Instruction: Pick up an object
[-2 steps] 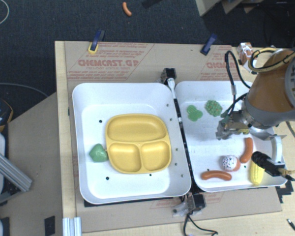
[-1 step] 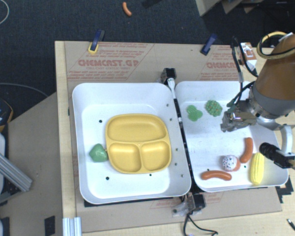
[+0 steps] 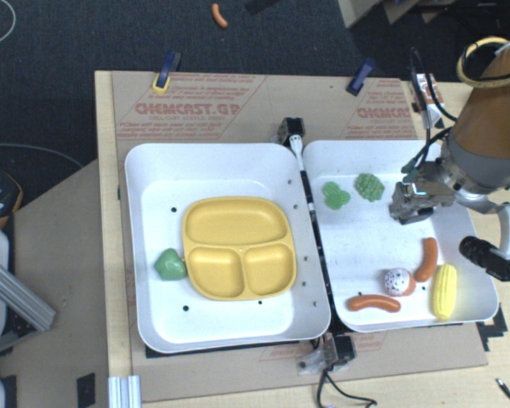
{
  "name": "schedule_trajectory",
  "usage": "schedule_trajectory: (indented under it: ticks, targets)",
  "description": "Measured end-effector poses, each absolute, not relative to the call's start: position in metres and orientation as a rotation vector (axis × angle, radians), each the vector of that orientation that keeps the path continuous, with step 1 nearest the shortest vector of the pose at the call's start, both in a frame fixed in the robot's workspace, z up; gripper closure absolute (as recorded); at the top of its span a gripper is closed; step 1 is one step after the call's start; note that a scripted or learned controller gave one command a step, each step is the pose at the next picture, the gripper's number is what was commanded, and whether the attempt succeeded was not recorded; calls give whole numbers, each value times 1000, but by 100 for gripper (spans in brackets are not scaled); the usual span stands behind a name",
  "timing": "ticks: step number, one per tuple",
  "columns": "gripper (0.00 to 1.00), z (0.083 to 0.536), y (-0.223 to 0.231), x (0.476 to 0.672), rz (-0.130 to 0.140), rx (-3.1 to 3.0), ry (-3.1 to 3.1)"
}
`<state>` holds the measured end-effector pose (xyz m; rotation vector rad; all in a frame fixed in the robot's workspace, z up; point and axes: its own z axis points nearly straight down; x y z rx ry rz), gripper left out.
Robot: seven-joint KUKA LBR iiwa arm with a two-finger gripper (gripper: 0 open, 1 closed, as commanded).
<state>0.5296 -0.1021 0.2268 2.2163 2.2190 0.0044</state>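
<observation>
At the right of the frame the gripper (image 3: pixel 412 204) hangs over the right bin (image 3: pixel 340 155); whether its jaws are apart or together cannot be told. Just left of it lie two green broccoli pieces (image 3: pixel 370 186) (image 3: pixel 336 196). Lower down in the bin lie an orange sausage (image 3: pixel 426 259), a corn cob (image 3: pixel 444 291), a speckled ball (image 3: pixel 397 280) and a second sausage (image 3: pixel 374 303). The left bin (image 3: pixel 153 172) holds a yellow divided plate (image 3: pixel 238 246) and a green piece (image 3: pixel 169 264) beside it.

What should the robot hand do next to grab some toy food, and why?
Probably slide a little left and lower. The grey two-finger gripper hovers in the right white bin with nothing visible between its fingers, and the bumpy green toy vegetable lies just to its left, the closest piece.
</observation>
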Motion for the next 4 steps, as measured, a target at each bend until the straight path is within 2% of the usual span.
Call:
schedule_trajectory:
  ticks: [2,3,4]
  targets:
    - [100,227,9,597,7,2212,2228]
    - [100,235,47,628,7,2213,2225]
    - [100,214,66,643,3,2217,2222]
